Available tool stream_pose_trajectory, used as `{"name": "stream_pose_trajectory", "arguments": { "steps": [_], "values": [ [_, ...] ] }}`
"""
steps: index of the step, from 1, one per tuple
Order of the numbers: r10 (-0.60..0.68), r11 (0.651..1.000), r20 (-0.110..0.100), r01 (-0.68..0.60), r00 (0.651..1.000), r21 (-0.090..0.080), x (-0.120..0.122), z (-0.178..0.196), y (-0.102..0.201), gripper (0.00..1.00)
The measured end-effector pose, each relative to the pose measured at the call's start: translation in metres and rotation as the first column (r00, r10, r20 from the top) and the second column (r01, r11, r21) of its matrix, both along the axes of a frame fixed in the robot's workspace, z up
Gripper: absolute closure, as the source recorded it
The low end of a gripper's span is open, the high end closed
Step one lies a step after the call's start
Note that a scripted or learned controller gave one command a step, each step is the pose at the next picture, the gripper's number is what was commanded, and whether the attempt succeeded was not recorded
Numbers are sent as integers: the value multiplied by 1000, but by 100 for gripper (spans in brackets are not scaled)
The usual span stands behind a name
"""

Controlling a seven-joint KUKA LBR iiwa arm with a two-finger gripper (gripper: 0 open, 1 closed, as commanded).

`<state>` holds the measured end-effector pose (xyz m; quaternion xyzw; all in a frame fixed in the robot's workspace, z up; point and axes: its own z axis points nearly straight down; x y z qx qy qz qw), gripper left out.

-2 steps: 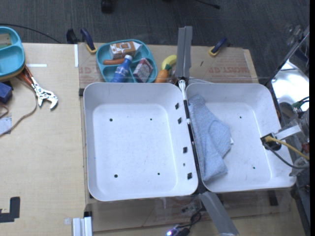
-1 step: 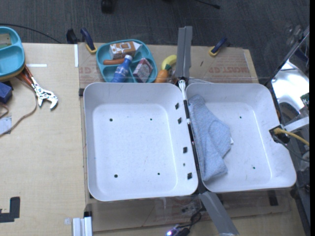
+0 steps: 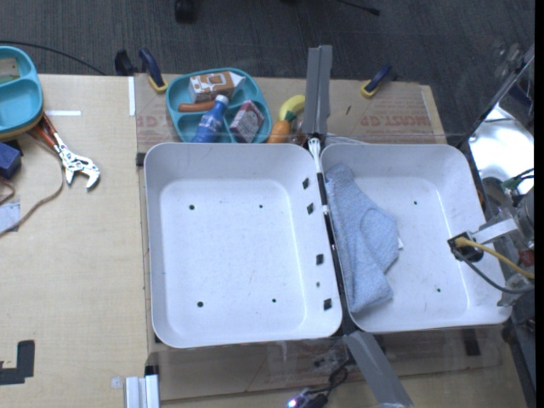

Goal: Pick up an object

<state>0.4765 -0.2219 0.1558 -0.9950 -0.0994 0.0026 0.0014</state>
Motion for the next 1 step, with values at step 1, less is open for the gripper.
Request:
{"name": "stream_pose_trajectory", "arguments": {
  "steps": [1],
  "values": [
    [18,1000,2,-18,1000,-2,1,82,0,0]
  ]
}}
